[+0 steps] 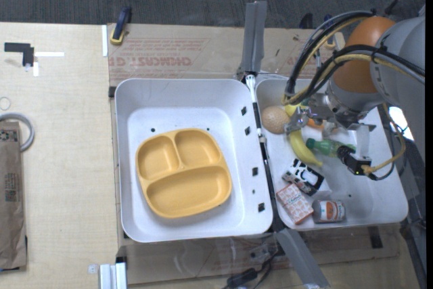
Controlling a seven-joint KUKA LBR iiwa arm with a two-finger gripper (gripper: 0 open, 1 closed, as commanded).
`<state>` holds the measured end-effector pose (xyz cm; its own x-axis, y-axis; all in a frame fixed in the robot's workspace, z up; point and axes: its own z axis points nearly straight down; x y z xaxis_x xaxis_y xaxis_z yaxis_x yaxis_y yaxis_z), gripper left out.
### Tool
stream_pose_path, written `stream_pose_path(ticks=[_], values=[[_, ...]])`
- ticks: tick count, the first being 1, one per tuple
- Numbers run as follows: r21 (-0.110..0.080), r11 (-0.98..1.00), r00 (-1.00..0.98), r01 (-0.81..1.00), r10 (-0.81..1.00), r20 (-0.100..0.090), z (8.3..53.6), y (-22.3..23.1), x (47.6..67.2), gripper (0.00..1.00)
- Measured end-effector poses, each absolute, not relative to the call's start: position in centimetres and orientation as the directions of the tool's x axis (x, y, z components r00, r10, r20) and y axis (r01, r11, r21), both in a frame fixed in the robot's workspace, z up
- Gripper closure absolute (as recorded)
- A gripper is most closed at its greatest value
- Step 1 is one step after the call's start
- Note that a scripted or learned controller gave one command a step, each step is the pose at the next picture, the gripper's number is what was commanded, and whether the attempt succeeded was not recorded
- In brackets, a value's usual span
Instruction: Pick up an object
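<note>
The arm is lowered into the right bin point(389, 210), with the gripper point(318, 120) positioned over the cluster of items at the bin's upper left; the step in hand appears to be the approach to a grasp, not yet a lift. Whether the gripper is apart or together cannot be determined from this view, because the wrist and cable loops hide it from above, and no item is seen held. The nearest candidate is the banana point(302, 147), which lies on the bin floor just below the gripper and beside the brown egg-shaped object point(275, 120). Its long axis runs diagonally, from upper left near the gripper down to lower right, with a slight curve; which end carries the stem cannot be told. A green item point(329, 145) lies across its lower end, touching or overlapping it. Further down the bin lie a black-and-white packet point(306, 176), a small red-and-white box point(293, 203) and a small can point(330, 211) on its side. The left bin point(128, 166) holds a yellow divided plate point(183, 172). The next move probably calls for closing across the banana's short axis, at right angles to its diagonal, at a point clear of the green item, then a straight vertical lift to confirm the hold.
</note>
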<state>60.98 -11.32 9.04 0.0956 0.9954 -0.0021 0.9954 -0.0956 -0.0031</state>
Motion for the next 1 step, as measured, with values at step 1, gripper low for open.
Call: stream_pose_path(ticks=[1], values=[[-0.003,-0.098,0.098,0.995,0.995,-0.003,9.87,-11.45,60.99,1.00]])
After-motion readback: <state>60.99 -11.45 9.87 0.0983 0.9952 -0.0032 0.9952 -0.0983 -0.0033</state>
